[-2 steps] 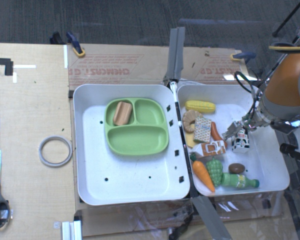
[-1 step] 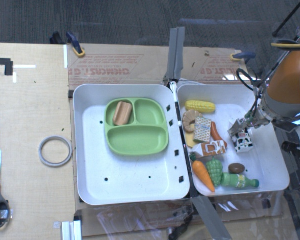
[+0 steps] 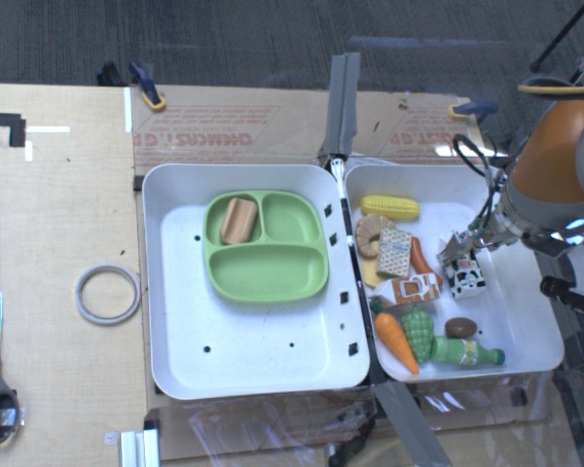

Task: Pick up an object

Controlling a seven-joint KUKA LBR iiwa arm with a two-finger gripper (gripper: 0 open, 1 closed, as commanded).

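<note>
Gripper (image 3: 464, 261) of mine hangs low in the right bin (image 3: 526, 353), just above a small black-and-white boxy toy (image 3: 467, 280), though whether I am apart or clamped I cannot tell. To pick cleanly I judge I should centre on that toy's flat sides, well clear of the smooth orange carrot (image 3: 393, 337) and knobbly yellow corn cob (image 3: 390, 205). Beyond, a glossy green divided plate (image 3: 270, 275) holds a tan bread-like roll (image 3: 238, 220) in the left bin (image 3: 263, 358).

The grey two-finger gripper (image 3: 464, 249) hangs low in the right white bin (image 3: 526, 305), seemingly touching a black-and-white cow-patterned block (image 3: 467, 278).
</note>
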